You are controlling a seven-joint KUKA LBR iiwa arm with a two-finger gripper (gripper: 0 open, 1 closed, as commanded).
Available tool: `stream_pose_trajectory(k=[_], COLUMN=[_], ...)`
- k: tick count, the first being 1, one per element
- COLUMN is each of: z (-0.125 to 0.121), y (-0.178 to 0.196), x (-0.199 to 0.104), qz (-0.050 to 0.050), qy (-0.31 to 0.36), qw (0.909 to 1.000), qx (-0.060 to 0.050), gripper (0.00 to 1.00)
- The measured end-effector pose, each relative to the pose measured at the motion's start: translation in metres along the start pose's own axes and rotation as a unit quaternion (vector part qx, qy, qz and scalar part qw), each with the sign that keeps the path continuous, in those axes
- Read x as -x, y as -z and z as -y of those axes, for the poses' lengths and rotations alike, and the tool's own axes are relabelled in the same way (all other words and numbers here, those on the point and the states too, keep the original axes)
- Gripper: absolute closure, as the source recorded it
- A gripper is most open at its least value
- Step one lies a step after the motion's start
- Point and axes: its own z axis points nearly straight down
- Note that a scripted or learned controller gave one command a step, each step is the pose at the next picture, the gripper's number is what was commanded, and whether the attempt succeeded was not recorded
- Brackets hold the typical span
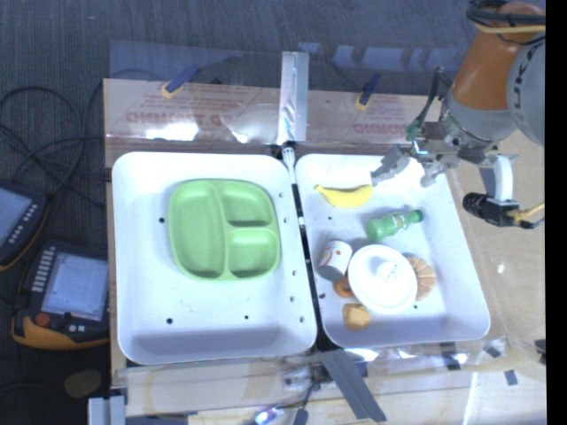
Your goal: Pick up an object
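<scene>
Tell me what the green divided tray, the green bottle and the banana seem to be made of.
Green divided tray: likely molded plastic, matte, with even color and rounded compartment edges. Green bottle: probably translucent plastic, slightly glossy. Banana: looks like a smooth plastic or rubber toy with uniform yellow; real fruit cannot be ruled out.

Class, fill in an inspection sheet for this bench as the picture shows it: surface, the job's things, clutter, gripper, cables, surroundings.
Surface: two white bins side by side, left bin, right bin.
Job's things: in the right bin, banana, green bottle, white bowl, small cup; in the left bin, green divided plate.
Clutter: nothing seen.
Gripper: gripper above the right bin's far edge, fingers open, holding nothing.
Cables: black cables left of the bench.
Surroundings: handheld controller on the floor at left.
</scene>
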Motion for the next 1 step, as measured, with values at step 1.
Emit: stream_pose_trajectory(k=[1], z=[0.0177], y=[-0.1165], x=[0.0063], qz=[0.001], qy=[-0.119], qw=[0.9929], qx=[0.0], gripper=[0.0])
